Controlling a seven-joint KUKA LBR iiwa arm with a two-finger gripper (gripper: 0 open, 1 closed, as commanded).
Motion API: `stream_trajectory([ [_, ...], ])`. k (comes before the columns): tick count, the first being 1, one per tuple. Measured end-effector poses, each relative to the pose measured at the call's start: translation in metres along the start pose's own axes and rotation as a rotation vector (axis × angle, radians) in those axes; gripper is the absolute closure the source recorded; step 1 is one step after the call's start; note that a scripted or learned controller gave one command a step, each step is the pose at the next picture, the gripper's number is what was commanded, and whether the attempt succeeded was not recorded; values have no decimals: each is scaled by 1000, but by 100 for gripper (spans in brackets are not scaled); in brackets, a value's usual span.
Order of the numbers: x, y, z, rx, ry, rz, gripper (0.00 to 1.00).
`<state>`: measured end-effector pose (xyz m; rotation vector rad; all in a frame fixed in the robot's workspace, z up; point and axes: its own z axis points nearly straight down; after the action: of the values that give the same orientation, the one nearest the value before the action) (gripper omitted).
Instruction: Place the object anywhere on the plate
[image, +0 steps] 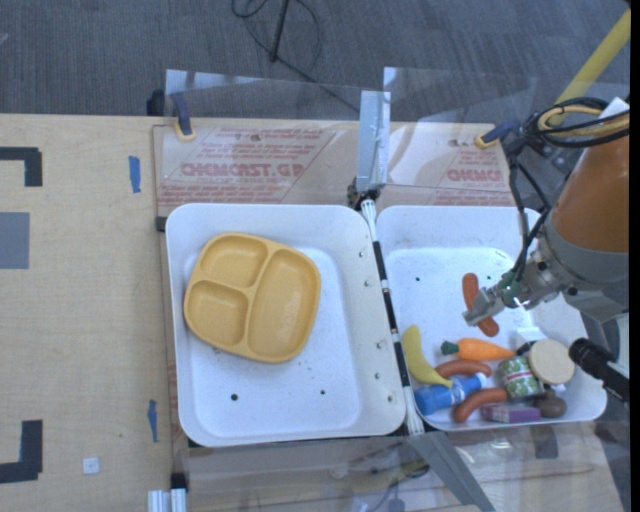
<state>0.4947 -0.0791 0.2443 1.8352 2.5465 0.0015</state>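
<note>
A yellow divided plate (253, 296) lies in the left bin (200, 400), with nothing on it. My gripper (487, 306) reaches into the right bin (430, 240) from the right and hangs directly over a red sausage (469, 288). The gripper covers the middle of the sausage, whose ends stick out above and below it. Whether the sausage is gripped is hidden.
Along the right bin's front lie a banana (421, 360), a carrot (484, 350), a blue bottle (437, 398), two more red sausages (480, 400), a green can (519, 378), a round tan disc (550, 361) and a purple piece (513, 413). A clear divider stands between the bins.
</note>
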Motion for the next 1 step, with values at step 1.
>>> stream_trajectory([
  [1,11,6,4,3,2,7,100],
])
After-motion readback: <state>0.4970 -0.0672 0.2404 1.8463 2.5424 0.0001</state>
